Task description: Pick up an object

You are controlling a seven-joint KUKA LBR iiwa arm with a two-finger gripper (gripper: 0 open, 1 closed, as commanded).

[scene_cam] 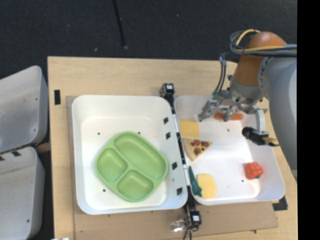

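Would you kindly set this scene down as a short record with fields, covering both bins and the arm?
left bin: green divided plate with three compartments
right bin: yellow square slice, pizza wedge, yellow piece with a green end, red piece, small orange-red piece
gripper: low over the far part of the right bin, beside the small orange-red piece
grasp: cannot tell from this view
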